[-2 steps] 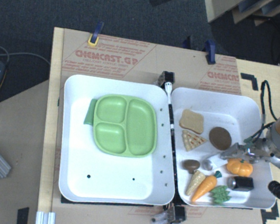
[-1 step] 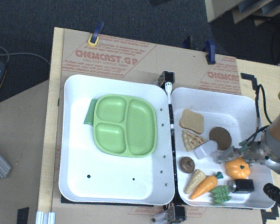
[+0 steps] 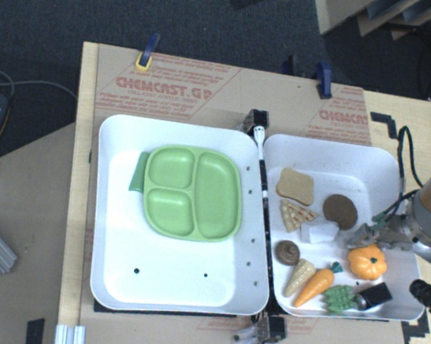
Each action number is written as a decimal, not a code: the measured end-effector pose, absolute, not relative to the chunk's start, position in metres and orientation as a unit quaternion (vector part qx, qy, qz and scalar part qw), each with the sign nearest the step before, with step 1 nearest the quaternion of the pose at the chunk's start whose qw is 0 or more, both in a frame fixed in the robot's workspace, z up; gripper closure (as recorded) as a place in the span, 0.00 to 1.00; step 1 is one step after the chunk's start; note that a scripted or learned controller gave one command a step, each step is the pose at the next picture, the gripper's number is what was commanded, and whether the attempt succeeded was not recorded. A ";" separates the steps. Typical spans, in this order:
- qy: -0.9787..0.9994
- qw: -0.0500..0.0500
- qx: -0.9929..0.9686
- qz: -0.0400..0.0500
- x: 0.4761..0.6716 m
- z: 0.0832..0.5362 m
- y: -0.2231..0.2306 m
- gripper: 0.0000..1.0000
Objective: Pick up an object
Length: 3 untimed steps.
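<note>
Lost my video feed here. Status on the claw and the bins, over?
Claw low in the right bin, just above the toy pumpkin; nothing seen held. Brown disc and white block crowd its left. Green divided tray in the left bin.

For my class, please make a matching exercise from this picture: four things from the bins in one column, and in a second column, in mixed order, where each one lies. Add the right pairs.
Things:
1. green tray
2. bread slice
3. pumpkin
4. carrot

Places:
A. right bin, near edge, beside the broccoli
B. left bin
C. right bin, far side, left of the brown disc
D. right bin, right side, just below the end effector

Pairs: 1-B, 2-C, 3-D, 4-A
</note>
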<state>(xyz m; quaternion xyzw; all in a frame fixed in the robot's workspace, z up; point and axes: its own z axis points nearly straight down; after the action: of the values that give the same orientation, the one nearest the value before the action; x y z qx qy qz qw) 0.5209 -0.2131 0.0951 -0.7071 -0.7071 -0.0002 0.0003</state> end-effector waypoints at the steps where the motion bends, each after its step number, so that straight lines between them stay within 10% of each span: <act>1: -0.707 -0.003 -0.707 -0.001 0.518 0.157 -0.209 1.00; 3: -0.707 -0.003 -0.707 -0.001 0.519 0.227 -0.215 1.00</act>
<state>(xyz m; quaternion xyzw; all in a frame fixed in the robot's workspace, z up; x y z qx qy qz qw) 0.5192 -0.2153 0.2265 -0.7067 -0.7075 -0.0008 -0.0026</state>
